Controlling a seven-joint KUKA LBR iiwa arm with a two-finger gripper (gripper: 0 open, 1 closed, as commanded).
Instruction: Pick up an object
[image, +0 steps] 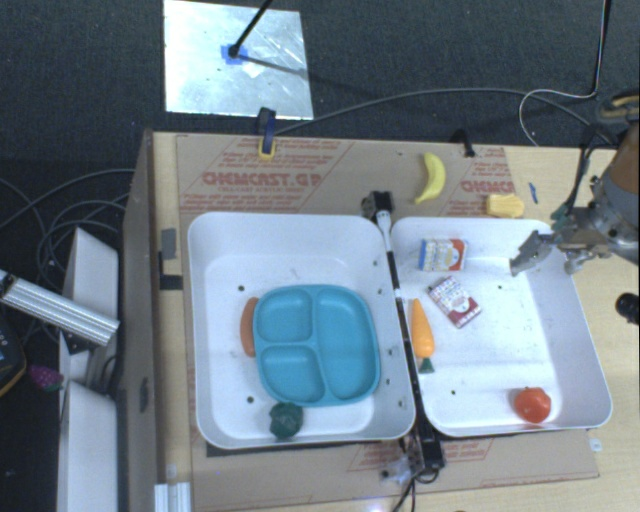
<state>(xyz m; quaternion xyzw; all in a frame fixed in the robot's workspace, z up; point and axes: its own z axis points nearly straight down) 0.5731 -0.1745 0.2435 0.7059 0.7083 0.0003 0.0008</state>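
While hand (556, 252) hangs open | right bin (585, 345): carrot (423, 331), tomato (533, 404) | left bin (215, 300): blue tray (316, 344)

The left bin (215, 300) holds a divided tray (316, 343) at its middle, a sausage (247, 326) touching the tray's left side, and a broccoli piece (285, 420) at the near edge. The right bin (570, 340) holds a carton (441, 254) near its far-left corner, a small box (455, 301) just before it, a carrot (422, 330) along the left wall, and a tomato (533, 404) near the near-right corner. A banana (432, 177) lies on the counter (300, 180) behind the right bin.
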